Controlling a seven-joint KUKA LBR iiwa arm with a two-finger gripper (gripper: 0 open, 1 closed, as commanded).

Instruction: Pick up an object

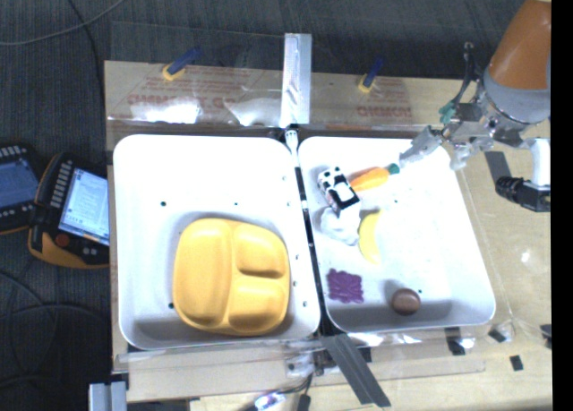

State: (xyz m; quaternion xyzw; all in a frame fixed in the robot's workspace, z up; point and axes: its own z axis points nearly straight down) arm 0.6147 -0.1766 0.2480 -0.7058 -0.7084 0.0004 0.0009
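Observation:
The right bin [448, 248] holds several small things. An orange toy carrot [369, 177] lies near the bin's back, next to a black-and-white toy [337, 189]. A yellow banana [369, 235] lies below them beside a small white object [338, 226]. A purple grape cluster [346, 286] and a brown round object [406, 300] sit near the front wall. My gripper [445, 138] hangs over the back right corner of this bin, just right of the carrot's tip, and nothing shows in it.
The left bin [143, 185] carries a large yellow divided plate [232, 273]. A thin wall [303, 221] separates the two bins. A handheld pendant [67, 212] lies off the bench at the left. Clear plastic sheets with clips lie behind the bins.

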